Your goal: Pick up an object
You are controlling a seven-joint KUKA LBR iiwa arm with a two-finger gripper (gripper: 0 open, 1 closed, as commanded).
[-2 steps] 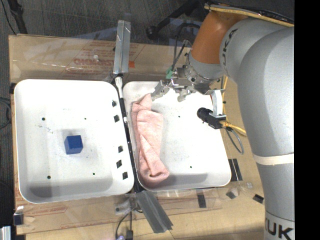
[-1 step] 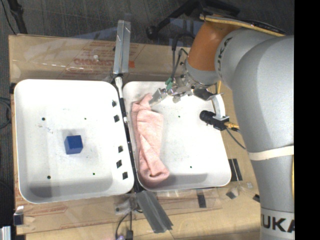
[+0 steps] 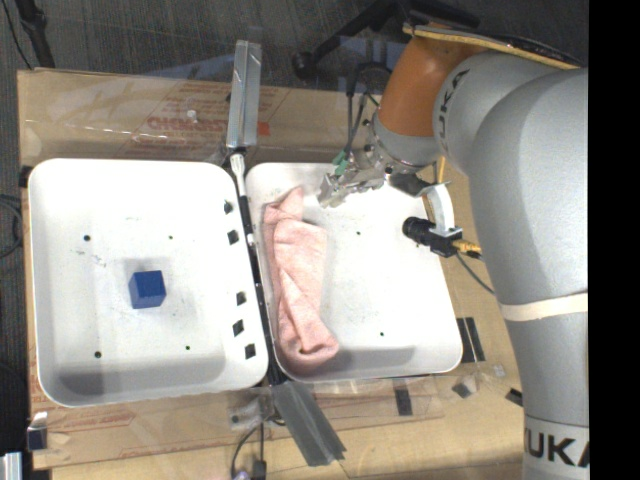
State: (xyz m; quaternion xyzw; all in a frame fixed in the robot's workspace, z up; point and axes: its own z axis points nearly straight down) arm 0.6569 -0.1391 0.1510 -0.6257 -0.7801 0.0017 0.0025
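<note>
A pink cloth (image 3: 298,273) lies crumpled along the left side of the right bin (image 3: 400,298), stretching from the far wall to the near wall. A small blue cube (image 3: 147,288) sits in the left bin (image 3: 120,358), left of its middle. My gripper (image 3: 338,186) hangs over the far part of the right bin, just right of the cloth's upper corner and close to it. The grey arm with its orange band (image 3: 420,83) comes in from the right above it. Nothing is visibly held.
A metal divider bar (image 3: 243,88) rises from between the two bins at the back. A black cable connector (image 3: 432,234) juts from the wrist over the right bin. The bulky arm body (image 3: 530,188) covers the bench's right side.
</note>
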